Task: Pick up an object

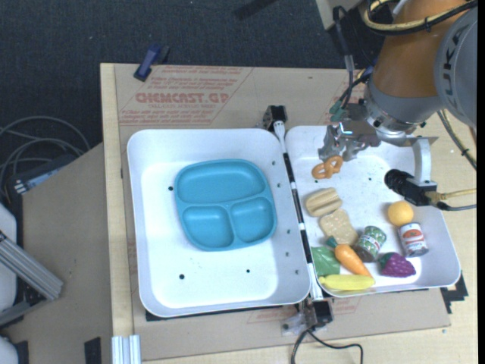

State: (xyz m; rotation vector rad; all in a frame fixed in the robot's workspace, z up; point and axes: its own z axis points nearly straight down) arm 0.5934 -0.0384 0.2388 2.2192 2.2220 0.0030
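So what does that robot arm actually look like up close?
The arm is a thick rounded tube, grey with a broad orange band above the wrist. Black and yellow cables loop around its top. At its end sits a small metal gripper, grey and dark, with thin wires running to it.

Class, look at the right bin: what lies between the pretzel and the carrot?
In the camera view, between the pretzel and the carrot lie the hot-dog bun and, below it, a tan cracker.

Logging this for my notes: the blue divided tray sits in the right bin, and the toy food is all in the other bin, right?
Not quite. The camera view shows the blue divided tray in the left bin; the toy food is all in the other, right bin.
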